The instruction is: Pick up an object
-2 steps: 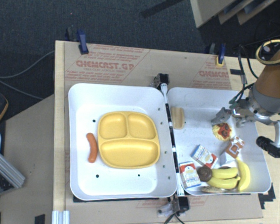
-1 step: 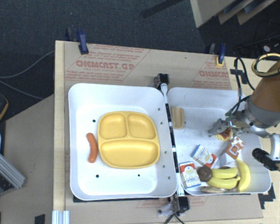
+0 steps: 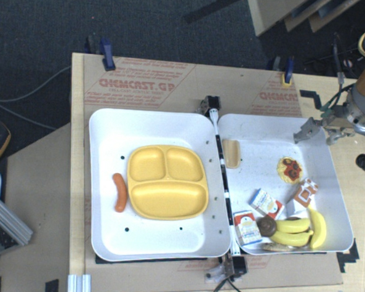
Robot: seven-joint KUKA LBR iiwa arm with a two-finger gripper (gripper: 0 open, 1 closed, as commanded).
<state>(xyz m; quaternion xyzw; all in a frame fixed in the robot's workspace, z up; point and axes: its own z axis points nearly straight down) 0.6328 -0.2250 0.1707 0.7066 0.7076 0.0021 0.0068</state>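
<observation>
Bananas (image 3: pixel 299 230) partly hide a brown round object (image 3: pixel 266 226).

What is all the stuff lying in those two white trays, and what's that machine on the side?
bins: 2, white, side by side on the bench
divided plate: 1, yellow, middle of left bin
sausage: 1, orange-red, left of the plate
bananas: 1 bunch, yellow, right bin's near corner
small cartons: about 3, white with red, beside the bananas
brown ball: 1, against the bananas
pizza-like toy: 1, red and yellow, right bin
tan piece: 1, right bin's left edge
gripper: 1, grey, at right bin's far corner
</observation>
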